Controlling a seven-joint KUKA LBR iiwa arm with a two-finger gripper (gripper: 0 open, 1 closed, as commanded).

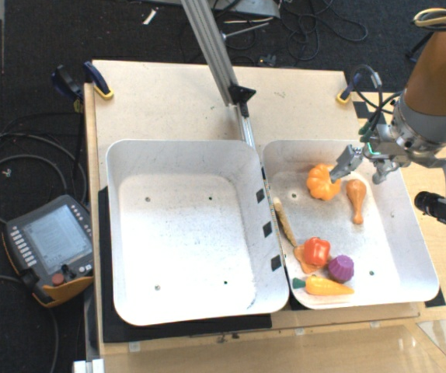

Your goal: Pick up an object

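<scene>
Pumpkin [323,183], small and orange, is sitting in the right bin [409,231] beside a drumstick [356,196]. It is looking light, hard, slippery; take its round sides. Gripper [364,165] is hanging spread wide just above, gripping nothing.

Tan bench [176,99] bearing left bin [130,162], right bin [409,231].

Materials and finish

Both bins [182,162] matt white plastic, speckled with scuffs. Bench [168,99] pale smooth wood. Toy pumpkin [322,183], drumstick [356,196], tomato [316,250], carrot [325,287] glossy plastic. Pole [207,37] brushed metal. Arm [437,76] smooth orange shell, floor [29,154] dark rough carpet
</scene>
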